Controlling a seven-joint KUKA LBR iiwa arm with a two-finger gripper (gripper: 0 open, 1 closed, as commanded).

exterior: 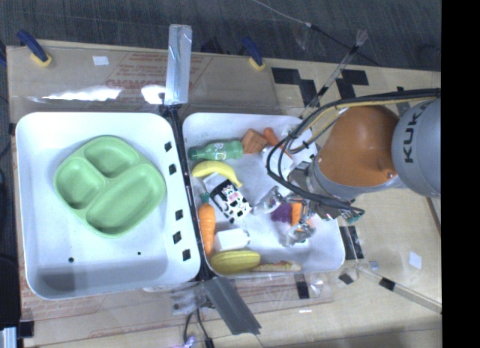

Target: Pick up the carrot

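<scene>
White plastic frames the scene: two shallow bins sit side by side on the bench, the left bin (37,189) carrying a green divided plate (110,184) that lies toward its left half, with bare floor along its near edge and right wall. The right bin (225,123) is crowded. The grey arm (420,151), with its orange band (358,146), reaches in over the bin's right half, trailing dark cables, and its bulk covers much of the far right corner. The gripper (298,223) hangs low over the bin floor near the right wall, beside a small purple piece (280,211) and a bit of orange; whether its fingers are parted or closed on anything cannot be told from this angle.

The carrot (206,223) lies against the bin's left wall, pointing toward the near edge, well apart from the gripper. A yellow banana (214,170) curves just beyond it, a green bottle (216,151) lies farther back, and a black-and-white cow-patterned toy (232,202) sits just to its right. A white block (230,240) and a yellow squash-like piece (234,262) pack the near left corner. Open white floor remains mid-bin, between the cow toy and the gripper.
</scene>
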